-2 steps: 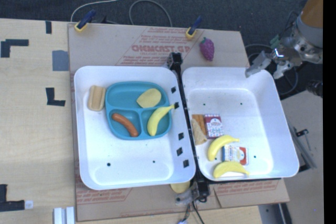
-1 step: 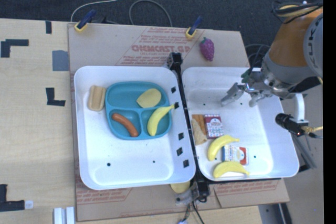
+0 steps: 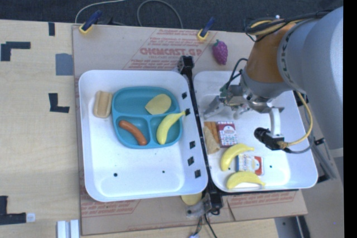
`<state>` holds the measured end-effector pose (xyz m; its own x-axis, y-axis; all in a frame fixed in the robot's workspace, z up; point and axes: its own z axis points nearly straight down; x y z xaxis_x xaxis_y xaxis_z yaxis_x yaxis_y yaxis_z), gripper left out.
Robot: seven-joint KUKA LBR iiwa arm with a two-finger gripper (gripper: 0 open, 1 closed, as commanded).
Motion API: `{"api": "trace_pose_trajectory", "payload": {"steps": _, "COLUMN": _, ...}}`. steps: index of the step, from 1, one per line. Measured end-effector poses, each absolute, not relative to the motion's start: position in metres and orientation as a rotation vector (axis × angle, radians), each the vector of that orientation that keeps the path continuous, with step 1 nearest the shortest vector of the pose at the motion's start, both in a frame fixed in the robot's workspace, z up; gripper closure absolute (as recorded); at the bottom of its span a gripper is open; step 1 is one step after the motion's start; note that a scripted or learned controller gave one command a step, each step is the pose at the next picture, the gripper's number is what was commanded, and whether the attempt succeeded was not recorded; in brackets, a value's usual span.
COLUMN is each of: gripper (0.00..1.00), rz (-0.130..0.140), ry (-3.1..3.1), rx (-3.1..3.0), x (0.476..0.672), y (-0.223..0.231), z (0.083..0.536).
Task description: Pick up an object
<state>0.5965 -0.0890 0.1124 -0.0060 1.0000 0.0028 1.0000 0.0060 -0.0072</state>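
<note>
Open floor across the left bin (image 3: 89,120) near edge, below the blue tray (image 3: 146,117). Crowded in the right bin (image 3: 304,173): two bananas (image 3: 236,156), a small carton (image 3: 226,134) and a packet (image 3: 249,164) packed close (little passage between). Barred upper half, under the arm (image 3: 290,58) and gripper (image 3: 223,104). Bare strip along the right wall.

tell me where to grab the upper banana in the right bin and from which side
Judging by its pose, grip the upper banana across its thick middle, coming straight down from above. It lies flat and curved in the right bin, and its ends taper. The small carton touches its lower right and the red packet sits just above, so set the jaws across the curve near the left half, where bare floor shows.
</note>
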Motion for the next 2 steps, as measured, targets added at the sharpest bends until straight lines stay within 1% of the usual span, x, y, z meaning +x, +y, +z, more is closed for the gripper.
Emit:
{"api": "trace_pose_trajectory", "payload": {"steps": 1, "gripper": 0.0, "rz": 0.004, "ry": -2.218, "rx": -2.22, "x": 0.562, "y": -0.107, "z": 0.089}}
{"api": "trace_pose_trajectory", "payload": {"steps": 2, "gripper": 1.0, "rz": 0.001, "ry": -2.223, "rx": -2.221, "x": 0.565, "y": -0.106, "z": 0.101}}
